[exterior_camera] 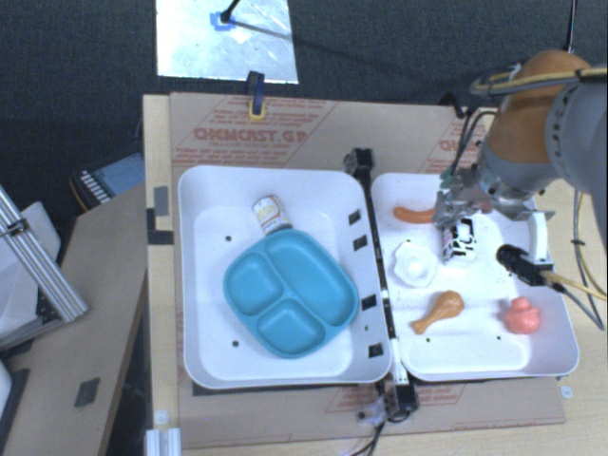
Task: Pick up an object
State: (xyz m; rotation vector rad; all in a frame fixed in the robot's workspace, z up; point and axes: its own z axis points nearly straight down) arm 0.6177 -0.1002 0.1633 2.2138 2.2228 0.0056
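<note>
My gripper [454, 209] hangs over the back of the right bin [560, 335], coming off the grey arm with its orange band [532, 84]. Right below it is a small black-and-white object [460, 241]; whether the two touch is unclear. An orange sausage-shaped toy [414, 215] lies just left of the gripper. A white round piece [413, 264] sits in front of the sausage. Toward the front of the bin lie a brown toy drumstick [439, 310] and, at the right, a pink lumpy toy [521, 316].
The left bin [204, 350] holds a blue divided plate [290, 293] and a small labelled jar [271, 214] behind it. A black divider strip [372, 255] runs between the bins. A black fitting [518, 262] with cables juts from the arm over the right bin.
</note>
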